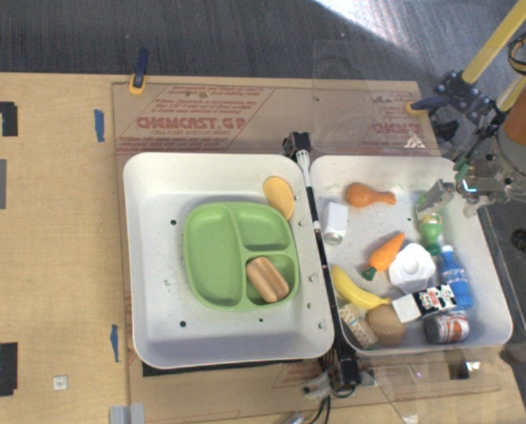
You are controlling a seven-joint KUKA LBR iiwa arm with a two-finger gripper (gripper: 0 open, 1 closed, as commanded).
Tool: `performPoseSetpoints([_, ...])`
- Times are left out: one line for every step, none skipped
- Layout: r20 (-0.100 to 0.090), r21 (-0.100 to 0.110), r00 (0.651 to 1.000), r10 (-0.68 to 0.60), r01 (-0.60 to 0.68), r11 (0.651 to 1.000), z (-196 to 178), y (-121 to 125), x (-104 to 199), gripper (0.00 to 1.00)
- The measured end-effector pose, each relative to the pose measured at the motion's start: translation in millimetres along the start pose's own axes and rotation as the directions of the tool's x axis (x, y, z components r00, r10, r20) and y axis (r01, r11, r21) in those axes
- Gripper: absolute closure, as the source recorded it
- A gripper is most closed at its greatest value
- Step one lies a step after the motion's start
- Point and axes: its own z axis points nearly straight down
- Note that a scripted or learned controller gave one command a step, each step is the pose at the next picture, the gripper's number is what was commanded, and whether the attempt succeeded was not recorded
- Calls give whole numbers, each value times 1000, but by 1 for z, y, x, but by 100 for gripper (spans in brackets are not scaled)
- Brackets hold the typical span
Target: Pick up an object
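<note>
Right bin [501, 312] is crowded w/ approx. 12 items: orange drumstick [369, 195] top centre, white cup [335, 222] by the divider, carrot [386, 251], white bottle [413, 266], blue bottle [454, 276], banana [358, 291], brown potato [386, 322] and red can [447, 328] along the near edge. Left bin [148, 263] holds a green 3-compartment plate [219, 254] w/ a bread roll [267, 278] in its lower-right compartment, plus a yellow fruit [280, 196] at the plate's top-right corner. Gripper [441, 194] sits over the right bin's far-right corner; open or closed, can't tell. Nearest object, a green bottle [432, 230], lies just below it, beside the white bottle. Bins rest on a cardboard sheet [201, 113] atop a tan bench [42, 237]; dark floor behind.
</note>
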Motion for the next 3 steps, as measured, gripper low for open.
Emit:
performPoseSetpoints([2, -9, 995, 95, -95, 995, 99, 1, 22, 0])
performPoseSetpoints([2, -7, 995, 95, -95, 995, 91, 0, 23, 100])
performPoseSetpoints([-3, -1, 997, -82, 82, 997, 10, -40, 123, 100])
